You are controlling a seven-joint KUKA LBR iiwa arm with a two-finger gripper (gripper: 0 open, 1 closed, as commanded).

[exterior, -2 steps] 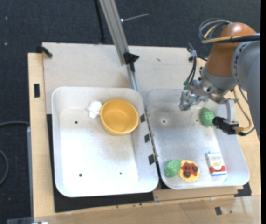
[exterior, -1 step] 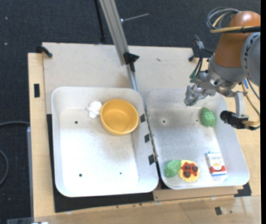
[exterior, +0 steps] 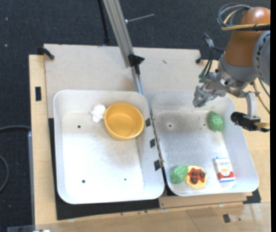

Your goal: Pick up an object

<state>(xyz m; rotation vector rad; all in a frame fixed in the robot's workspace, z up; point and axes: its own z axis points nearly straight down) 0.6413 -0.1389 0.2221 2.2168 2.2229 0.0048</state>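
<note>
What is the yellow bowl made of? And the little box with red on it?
The yellow bowl looks like smooth plastic: one even colour with a soft sheen on its rim. The little box seems to be printed cardboard, with flat faces, sharp edges and a red-and-white print. It is too small to be sure.

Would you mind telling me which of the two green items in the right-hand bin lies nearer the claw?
The green item by the bin's far right side, just below the claw. The other green item sits at the near edge, beside the yellow and red piece.
</note>
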